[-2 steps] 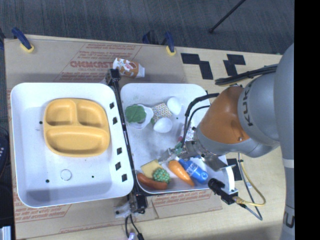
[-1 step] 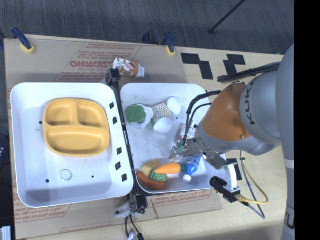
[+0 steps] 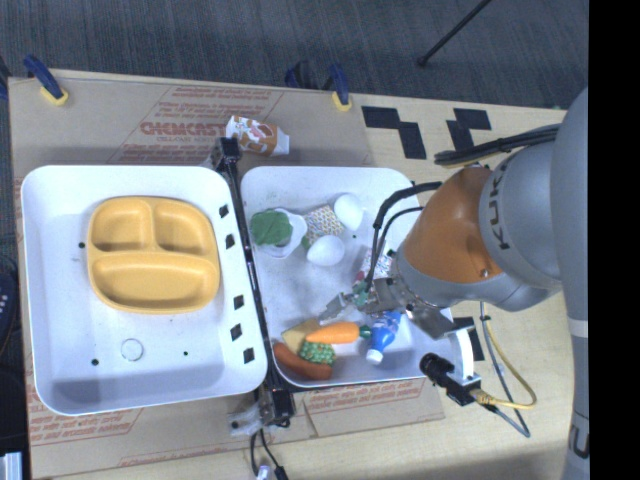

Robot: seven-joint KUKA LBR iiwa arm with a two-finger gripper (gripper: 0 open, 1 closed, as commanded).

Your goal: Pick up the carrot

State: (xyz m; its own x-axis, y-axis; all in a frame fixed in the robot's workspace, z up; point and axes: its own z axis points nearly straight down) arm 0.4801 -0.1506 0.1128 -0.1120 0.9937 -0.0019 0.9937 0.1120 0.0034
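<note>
The carrot (image 3: 338,334) is a short orange piece lying near the front edge of the right bin (image 3: 290,183). It rests among other toy foods, with a green piece (image 3: 318,352) just in front of it. My gripper (image 3: 360,294) hangs low just above and behind the carrot, slightly to its right, under the orange wrist band (image 3: 450,238). Nothing visibly sits in the gripper. The arm's bulk hides the bin's right side.
Beside the carrot lie a blue-and-white bottle (image 3: 383,333), a brown sausage (image 3: 300,363) and a yellow wedge (image 3: 292,339). Further back are a green broccoli (image 3: 270,228) and two white eggs (image 3: 347,210). The left bin (image 3: 60,368) holds a yellow divided plate (image 3: 153,251).
</note>
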